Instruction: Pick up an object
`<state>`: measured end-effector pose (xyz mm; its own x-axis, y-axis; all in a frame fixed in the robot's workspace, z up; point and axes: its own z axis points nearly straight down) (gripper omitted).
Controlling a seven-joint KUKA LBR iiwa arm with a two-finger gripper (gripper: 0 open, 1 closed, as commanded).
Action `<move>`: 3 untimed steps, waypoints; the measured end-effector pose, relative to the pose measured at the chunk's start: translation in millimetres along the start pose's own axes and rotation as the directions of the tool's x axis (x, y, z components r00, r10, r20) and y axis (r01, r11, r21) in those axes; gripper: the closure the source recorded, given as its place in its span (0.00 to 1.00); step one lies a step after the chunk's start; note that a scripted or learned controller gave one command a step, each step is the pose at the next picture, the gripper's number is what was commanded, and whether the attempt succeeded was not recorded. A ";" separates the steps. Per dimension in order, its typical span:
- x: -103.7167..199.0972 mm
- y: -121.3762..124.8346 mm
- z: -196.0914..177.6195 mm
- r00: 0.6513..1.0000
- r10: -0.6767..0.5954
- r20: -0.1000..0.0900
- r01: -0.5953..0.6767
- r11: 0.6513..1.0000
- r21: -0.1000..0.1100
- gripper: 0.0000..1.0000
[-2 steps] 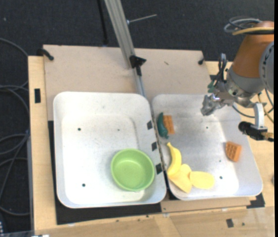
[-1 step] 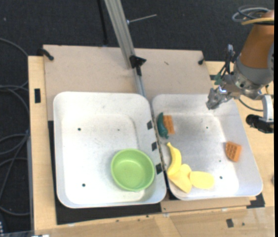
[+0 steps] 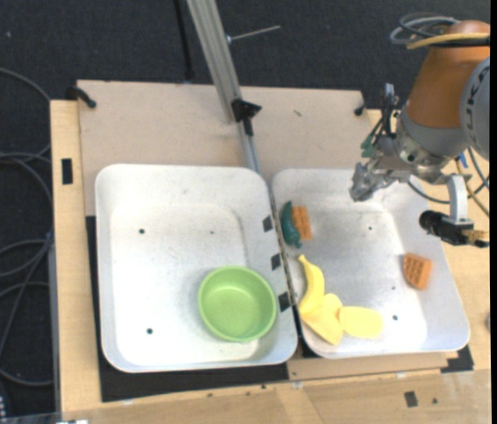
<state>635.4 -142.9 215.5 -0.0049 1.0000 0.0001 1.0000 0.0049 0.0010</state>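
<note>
Tabletop [image 3: 160, 122]: tan board carrying two shallow white bins side by side.

Left bin [image 3: 142, 201]: holds one green bowl [image 3: 237, 303] at its near right corner, upright, close to the dividing wall.

Right bin [image 3: 363, 237]: holds four candidate objects. A yellow banana [image 3: 312, 283] lies against the left wall, touching a yellow soft lump [image 3: 343, 320] at the near edge. A teal and orange item [image 3: 297, 223] rests against the left wall, farther back. A small orange block [image 3: 417, 271] sits alone near the right wall.

Arm [image 3: 442, 87]: grey and orange, entering from the right, over the far right corner of the right bin.

Hand [image 3: 367, 184]: poised above the far part of the right bin, well apart from every object; nothing is seen between its jaws, and whether it is released or clenched cannot be told.

Risk, as judged: a straight descent from here meets bare bin floor. The objects hugging the wall may leave no room for a finger, and the banana and lump may come up together or slip.
</note>
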 end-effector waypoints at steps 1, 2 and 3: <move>61.5 -9.5 -9.9 1.000 -0.003 -0.002 0.003 1.000 -0.002 1.00; 108.7 -20.5 -24.4 1.000 -0.002 -0.002 0.002 1.000 -0.001 1.00; 166.4 -25.1 -19.1 1.000 -0.003 -0.002 0.003 1.000 0.001 1.00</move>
<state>609.5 23.4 234.6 -0.0078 1.0000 0.0019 1.0000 0.0078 -0.0002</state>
